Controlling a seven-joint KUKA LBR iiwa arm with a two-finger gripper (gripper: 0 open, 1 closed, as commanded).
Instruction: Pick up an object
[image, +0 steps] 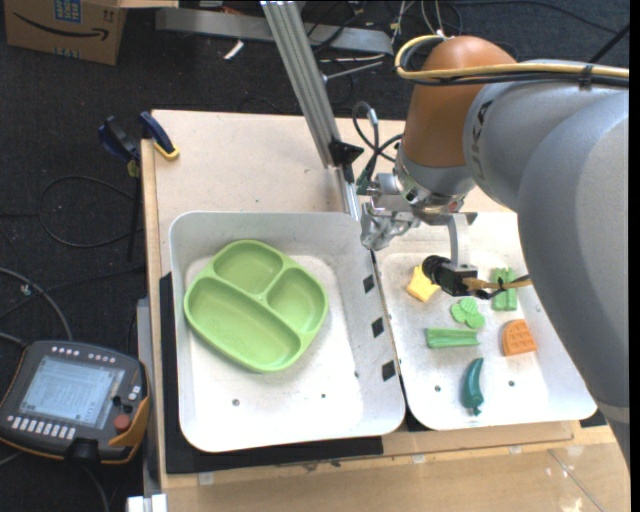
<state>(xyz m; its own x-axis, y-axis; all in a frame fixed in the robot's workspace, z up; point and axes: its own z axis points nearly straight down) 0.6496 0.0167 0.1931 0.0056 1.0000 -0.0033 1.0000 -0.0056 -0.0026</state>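
By the rim of the right bin (560, 400) hangs the gripper (377, 236), state unclear, yellow block (421, 287) probably nearest, just lower-right.

The bench (250, 160) has a pale, bare top and stands on dark carpet. Two shallow white bins lie on it side by side, their inner rims touching: the left bin (285, 405) and the right bin (535, 392). A black mat (178, 452) shows under the left bin's near and left edges. A blue and yellow clamp (156, 136) grips the bench's far left corner. A metal post (312, 105) rises at a slant from behind the bins.
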